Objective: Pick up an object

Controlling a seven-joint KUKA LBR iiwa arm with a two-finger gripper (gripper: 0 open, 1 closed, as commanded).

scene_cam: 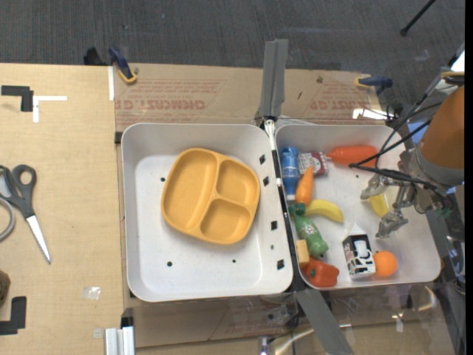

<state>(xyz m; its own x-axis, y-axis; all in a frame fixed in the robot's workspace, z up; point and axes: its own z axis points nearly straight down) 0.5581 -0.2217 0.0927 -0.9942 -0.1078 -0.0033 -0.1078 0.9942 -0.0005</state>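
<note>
Camera view: left bin [140,272] carries the yellow divided plate [211,196]; right bin [414,272] carries the toy food, so I work there. My gripper [384,205] hangs over its right side with fingers spread, gripping nothing, a small yellow piece [378,204] between them.

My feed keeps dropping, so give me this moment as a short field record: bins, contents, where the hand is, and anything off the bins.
left bin: holds a yellow divided plate
right bin: banana, carrot, blue can, green bottle, red pepper, orange ball, small black-and-white box, long orange item at the far wall
hand: over the right bin's right side, by a yellow item; hold unclear
bench, left: scissors
</note>
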